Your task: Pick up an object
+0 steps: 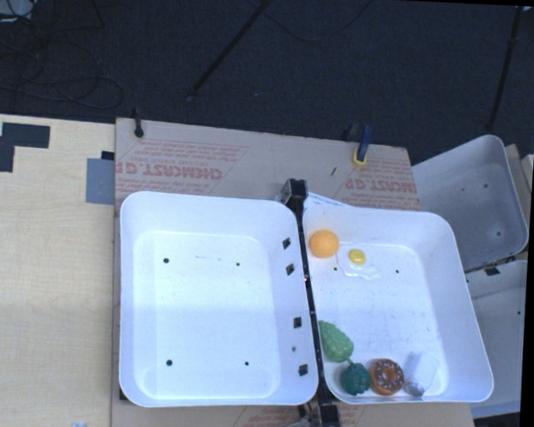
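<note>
Toy food sits in right bin (461, 292): orange ball (324, 244) probably light, slick; pinch across middle. Gripper state can't be told.

two shallow white bins sit side by side on a cardboard sheet (252, 167) printed with reversed red lettering, in the centre of the frame. the left bin (130, 245) and the right bin (465, 292) meet along a dark strip with small clips (300, 291) running down the middle. a blue and yellow clamp (362, 146) grips the cardboard's upper edge, right of centre. the pale wooden bench (37, 284) fills the left side, with dark rectangular patches (23, 144) at upper left. black cables (45, 5) cross the dark floor along the top. a tilted white panel (471, 202) stands at the right.
</note>
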`<action>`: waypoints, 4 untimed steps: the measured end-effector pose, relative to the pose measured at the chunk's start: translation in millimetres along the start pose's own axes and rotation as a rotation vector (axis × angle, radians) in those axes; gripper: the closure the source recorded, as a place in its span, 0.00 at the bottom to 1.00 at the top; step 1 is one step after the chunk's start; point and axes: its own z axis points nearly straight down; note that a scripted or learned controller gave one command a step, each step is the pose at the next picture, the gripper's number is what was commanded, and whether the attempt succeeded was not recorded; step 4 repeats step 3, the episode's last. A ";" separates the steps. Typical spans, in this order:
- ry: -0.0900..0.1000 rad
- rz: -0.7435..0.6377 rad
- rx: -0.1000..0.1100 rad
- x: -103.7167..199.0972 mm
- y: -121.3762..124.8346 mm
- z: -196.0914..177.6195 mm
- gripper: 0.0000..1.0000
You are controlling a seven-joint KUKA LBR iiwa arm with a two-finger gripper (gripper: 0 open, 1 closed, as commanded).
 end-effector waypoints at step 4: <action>0.001 -0.003 0.000 2.4 1.9 0.2 1.00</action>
